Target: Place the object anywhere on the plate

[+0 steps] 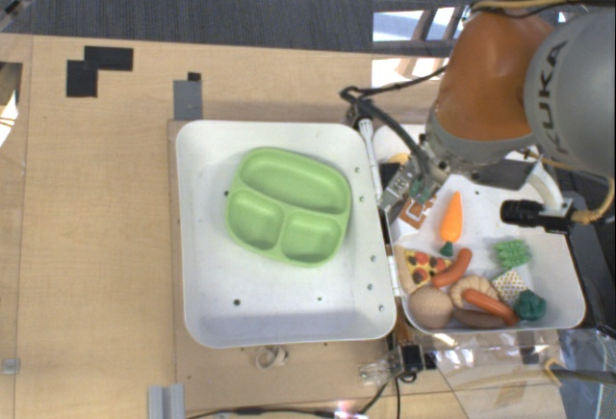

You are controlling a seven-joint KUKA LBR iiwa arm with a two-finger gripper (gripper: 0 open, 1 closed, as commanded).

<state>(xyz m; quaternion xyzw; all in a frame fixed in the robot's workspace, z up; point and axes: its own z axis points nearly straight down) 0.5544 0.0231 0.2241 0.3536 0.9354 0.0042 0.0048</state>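
Currently, gripper (416,184): grip state cannot tell, right bin's (568,263) left edge.
Carrot (450,216): light, stiff, slippery; pinch mid-body.
Plate (289,205): left bin's (207,244) centre.

Wooden bench (96,244) bears two white bins side by side: left bin (207,301); right bin (568,292).

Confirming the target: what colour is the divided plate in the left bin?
Light green, plain with no pattern; the plate shows clearly in the camera view.
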